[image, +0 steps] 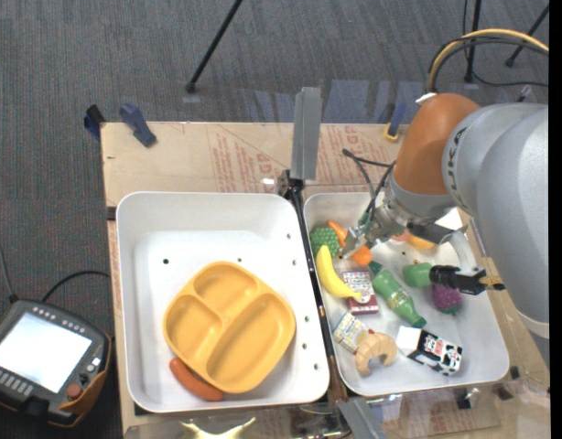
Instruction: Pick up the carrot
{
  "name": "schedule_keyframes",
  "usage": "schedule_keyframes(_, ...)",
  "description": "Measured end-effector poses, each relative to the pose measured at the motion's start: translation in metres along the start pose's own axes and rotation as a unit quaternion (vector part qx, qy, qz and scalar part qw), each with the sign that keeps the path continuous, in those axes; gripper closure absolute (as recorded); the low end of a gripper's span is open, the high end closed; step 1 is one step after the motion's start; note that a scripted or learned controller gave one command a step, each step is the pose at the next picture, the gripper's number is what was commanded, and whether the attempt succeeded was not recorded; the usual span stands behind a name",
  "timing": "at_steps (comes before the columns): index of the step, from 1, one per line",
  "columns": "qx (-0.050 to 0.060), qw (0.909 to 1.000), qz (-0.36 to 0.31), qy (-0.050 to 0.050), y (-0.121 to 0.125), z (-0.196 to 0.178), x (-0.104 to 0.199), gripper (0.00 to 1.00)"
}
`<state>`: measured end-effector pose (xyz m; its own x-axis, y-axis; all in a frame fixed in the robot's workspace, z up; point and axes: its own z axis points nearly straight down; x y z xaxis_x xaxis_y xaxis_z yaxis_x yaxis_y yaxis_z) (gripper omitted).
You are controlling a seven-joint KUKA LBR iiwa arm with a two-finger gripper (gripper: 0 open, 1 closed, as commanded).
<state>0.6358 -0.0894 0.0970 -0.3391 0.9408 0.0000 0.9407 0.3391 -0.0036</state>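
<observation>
- The carrot (339,233), small and orange, lies near the back left corner of the right bin (497,337), against a green knobbly toy (324,241).
- The gripper (362,242) hangs just beside the carrot, right over the clutter; from here I cannot tell how its fingers stand.
- Next to it lie a banana (334,274), a green bottle (397,298), a purple grape bunch (447,297), a croissant (376,351) and a small black-and-white carton (439,352).
- A little red-and-white packet (360,293) sits by the banana; its print is too small to read.
- The left bin (142,245) holds a yellow divided plate (230,326), with a sausage (196,380) tucked at the plate's front edge.
- Both bins rest on a brown cardboard sheet (208,158) bearing red printed lettering, upside down and not legible.
- The floor (98,53) around is dark grey carpet, with black stand legs (220,30) crossing it.
- A handheld pendant (45,355) with a pale screen lies on the floor at the left.
</observation>
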Motion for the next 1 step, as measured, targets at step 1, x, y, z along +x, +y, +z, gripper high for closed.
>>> schedule_keyframes(1, -0.005, 0.9969, 0.078, -0.001, 0.0281, -0.0942, 0.0495, 1.00)
